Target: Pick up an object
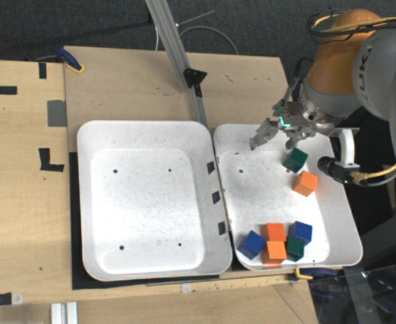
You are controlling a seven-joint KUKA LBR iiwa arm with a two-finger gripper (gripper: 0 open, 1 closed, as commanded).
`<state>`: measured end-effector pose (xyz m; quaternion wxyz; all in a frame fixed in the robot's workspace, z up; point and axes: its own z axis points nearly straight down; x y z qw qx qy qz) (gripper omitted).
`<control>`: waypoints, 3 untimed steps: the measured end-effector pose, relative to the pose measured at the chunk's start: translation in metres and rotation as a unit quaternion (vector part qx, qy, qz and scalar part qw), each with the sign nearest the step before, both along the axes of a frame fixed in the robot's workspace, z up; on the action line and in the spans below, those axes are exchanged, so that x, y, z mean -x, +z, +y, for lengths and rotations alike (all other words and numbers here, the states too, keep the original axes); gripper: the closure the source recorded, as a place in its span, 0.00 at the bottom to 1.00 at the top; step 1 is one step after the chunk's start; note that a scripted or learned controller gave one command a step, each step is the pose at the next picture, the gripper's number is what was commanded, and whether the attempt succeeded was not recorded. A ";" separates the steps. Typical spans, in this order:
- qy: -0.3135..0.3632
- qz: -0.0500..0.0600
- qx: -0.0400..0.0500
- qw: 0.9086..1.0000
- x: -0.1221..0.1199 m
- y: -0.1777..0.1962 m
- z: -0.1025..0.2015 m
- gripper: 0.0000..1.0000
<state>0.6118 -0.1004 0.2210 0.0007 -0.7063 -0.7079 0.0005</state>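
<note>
grey gripper (276, 136) spread wide beside green block (295, 160), right bin (343, 211)

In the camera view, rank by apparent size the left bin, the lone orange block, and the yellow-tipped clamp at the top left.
1. Left bin, by far the largest.
2. Lone orange block and yellow-tipped clamp: these look about alike, so I won't rank them.

bins white, speckled grey: left bin (144, 194), right bin (251, 187) | blocks: dark green (295, 160), orange (305, 183), blue (251, 244), blue (302, 231) | arm (346, 52) grey, orange band | bench (22, 181) tan
</note>
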 end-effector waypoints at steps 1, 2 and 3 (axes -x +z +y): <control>-0.001 0.002 0.001 1.000 0.001 -0.044 -0.003 0.00; -0.001 0.002 0.001 1.000 0.004 -0.088 -0.002 0.00; 0.000 0.002 0.000 1.000 0.006 -0.132 -0.002 0.00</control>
